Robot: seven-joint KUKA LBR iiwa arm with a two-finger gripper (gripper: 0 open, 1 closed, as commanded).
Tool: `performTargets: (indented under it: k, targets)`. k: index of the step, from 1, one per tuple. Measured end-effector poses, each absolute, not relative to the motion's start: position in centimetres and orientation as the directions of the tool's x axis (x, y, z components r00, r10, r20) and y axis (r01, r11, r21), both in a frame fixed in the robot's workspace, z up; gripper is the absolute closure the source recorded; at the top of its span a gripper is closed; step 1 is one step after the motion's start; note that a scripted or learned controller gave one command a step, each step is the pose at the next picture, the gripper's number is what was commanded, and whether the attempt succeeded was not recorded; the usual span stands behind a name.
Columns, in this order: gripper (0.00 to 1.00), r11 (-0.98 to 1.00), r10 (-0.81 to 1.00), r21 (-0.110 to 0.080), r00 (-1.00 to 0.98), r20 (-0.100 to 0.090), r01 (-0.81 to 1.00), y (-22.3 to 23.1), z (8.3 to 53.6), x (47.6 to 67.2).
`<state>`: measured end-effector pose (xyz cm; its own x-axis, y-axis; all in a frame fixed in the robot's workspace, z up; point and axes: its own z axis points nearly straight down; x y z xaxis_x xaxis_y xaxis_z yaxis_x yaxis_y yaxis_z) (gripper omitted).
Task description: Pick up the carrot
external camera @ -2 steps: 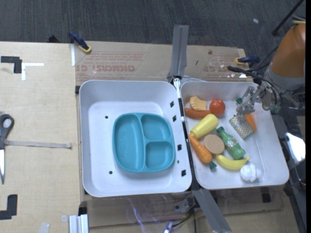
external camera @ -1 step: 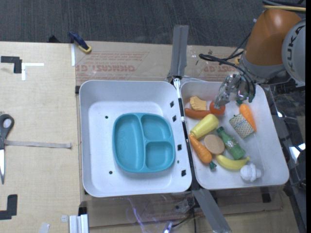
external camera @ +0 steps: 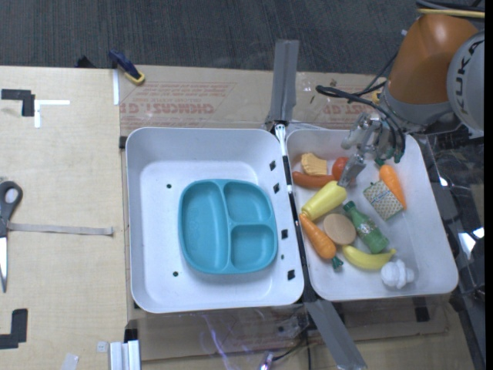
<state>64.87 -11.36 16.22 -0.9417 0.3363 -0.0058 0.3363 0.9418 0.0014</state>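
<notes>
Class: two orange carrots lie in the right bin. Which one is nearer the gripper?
The upper-right carrot, beside the gripper; the other carrot lies lower, by the divider.

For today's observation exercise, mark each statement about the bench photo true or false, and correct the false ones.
1. The teal three-compartment plastic plate lies in the left white bin. True.
2. The yellow toy banana sits on that plate. False: it lies in the right white bin, near the front.
3. The gripper hangs above the right bin. True.
4. The green toy bottle stands outside both bins. False: it lies in the right bin.
5. An orange toy carrot lies in the right bin. True.
</notes>
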Motion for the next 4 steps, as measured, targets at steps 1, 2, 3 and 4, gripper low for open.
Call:
performTargets:
  k: [1,2,3,4]
  targets:
    - [0.00,0.939,0.344,0.000,-0.939,-0.004,0.344,-15.7,11.3,63.2]
    - [0.00,0.938,0.348,0.001,-0.938,-0.004,0.348,-22.0,9.4,62.3]
    - [1.00,0.939,0.343,0.005,-0.939,-0.011,0.343,-21.7,10.6,62.7]
    - [1.00,0.979,0.203,0.001,-0.979,-0.004,0.203,-11.0,17.1,61.0]
